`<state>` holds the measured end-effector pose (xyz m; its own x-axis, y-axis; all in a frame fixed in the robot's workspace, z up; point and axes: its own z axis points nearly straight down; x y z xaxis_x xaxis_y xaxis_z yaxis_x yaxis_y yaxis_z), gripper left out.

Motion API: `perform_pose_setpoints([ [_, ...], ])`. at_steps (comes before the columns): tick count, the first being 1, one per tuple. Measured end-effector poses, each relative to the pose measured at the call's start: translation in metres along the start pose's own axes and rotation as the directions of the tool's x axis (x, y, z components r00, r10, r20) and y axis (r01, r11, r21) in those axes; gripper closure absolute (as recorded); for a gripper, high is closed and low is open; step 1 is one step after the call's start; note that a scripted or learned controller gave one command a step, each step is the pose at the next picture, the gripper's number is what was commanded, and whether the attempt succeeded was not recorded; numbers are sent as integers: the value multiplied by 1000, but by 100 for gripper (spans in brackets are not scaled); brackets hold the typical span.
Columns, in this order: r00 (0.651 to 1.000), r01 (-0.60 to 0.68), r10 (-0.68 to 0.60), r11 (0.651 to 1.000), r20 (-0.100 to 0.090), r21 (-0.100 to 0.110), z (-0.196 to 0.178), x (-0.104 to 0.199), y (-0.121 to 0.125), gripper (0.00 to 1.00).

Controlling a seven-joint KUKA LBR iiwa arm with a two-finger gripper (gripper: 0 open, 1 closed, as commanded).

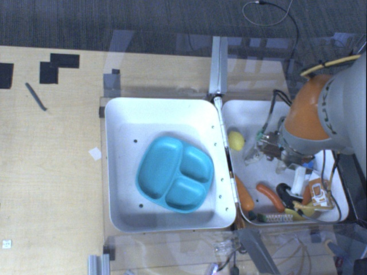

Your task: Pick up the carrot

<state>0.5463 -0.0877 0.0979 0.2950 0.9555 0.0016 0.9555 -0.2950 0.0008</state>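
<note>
The approach is in hand; the two-finger gripper (259,151) hovers, its opening impossible to judge; the tapered orange carrot (245,193) lies below it by the white bin's (248,111) left wall; next, descend and align.

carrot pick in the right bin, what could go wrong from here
1. The orange tapered carrot lies against the right white bin's left wall, which may block a finger.
2. The gripper sits above the carrot, nearer the round yellow lemon; it might grab that instead.
3. A red-orange chili-like piece beside it could be mistaken for it.
</note>
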Motion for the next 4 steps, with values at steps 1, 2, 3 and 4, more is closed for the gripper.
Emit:
perform_pose_setpoints([
  [1, 1000, 0, 0, 1000, -2, -3, -11, 1, 1, 100],
  [2, 999, -42, 42, 999, 0, -5, -277, 18, 6, 100],
  [3, 999, -42, 42, 999, 1, -5, -277, 18, 6, 0],
  [4, 992, 127, -127, 992, 2, -3, -246, 6, 13, 0],
])
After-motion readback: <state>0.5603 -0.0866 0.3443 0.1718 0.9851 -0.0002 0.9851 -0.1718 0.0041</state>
